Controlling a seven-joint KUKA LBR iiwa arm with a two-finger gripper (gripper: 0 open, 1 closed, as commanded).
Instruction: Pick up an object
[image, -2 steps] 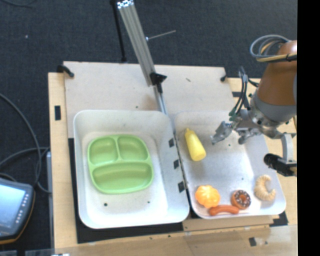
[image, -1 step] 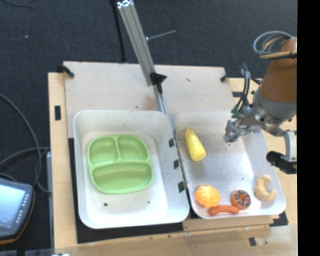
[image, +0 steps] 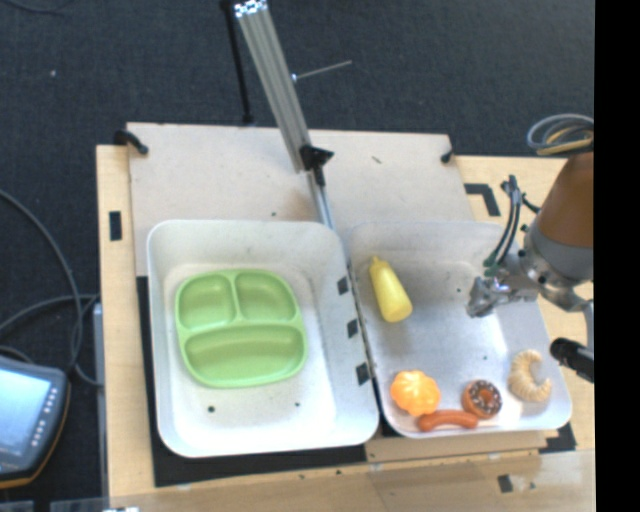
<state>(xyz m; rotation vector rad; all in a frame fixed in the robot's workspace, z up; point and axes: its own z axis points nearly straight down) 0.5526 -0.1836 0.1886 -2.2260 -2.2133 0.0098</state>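
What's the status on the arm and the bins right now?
Gripper over the right bin, nothing seen between its fingers. Yellow bottle nearest, lying loose. Orange, donut and croissant along the near edge, apart from the gripper.

The hand (image: 487, 296) hangs over the right bin (image: 440, 250), beside a yellow bottle (image: 389, 290).

Bench (image: 220, 180) bears two white bins (image: 165, 330) side by side

Yellow bottle (image: 389, 290), orange fruit (image: 414, 391), donut (image: 484, 398), croissant (image: 529, 377), right bin (image: 440, 250)
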